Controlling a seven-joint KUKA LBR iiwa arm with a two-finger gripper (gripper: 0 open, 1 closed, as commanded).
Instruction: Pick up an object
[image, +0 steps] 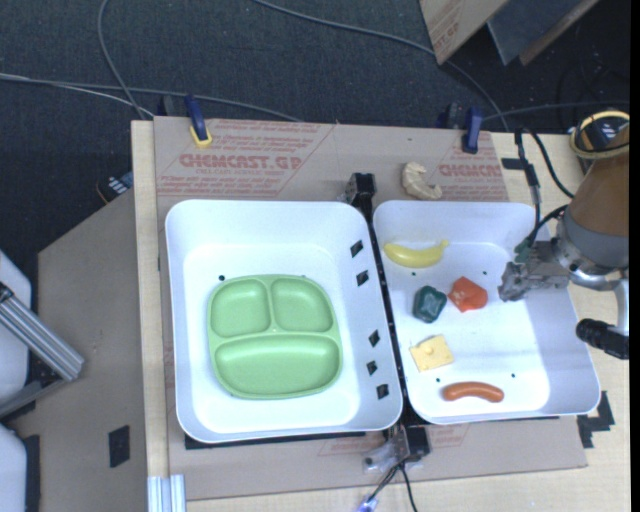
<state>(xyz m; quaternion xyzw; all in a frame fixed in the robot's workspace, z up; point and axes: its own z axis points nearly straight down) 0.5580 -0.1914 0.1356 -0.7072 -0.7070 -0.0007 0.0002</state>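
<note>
Five small objects lying in the right bin, gripper hovering at right of frame beside the red piece (grip state unclear, cannot tell), green tray sitting in the left bin

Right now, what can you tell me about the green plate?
The green plate is pale green and looks like smooth plastic. It has rounded corners and three sections: two small ones at the back and one wide one in front. It lies flat in the middle of the left bin, with nothing in it.
</note>
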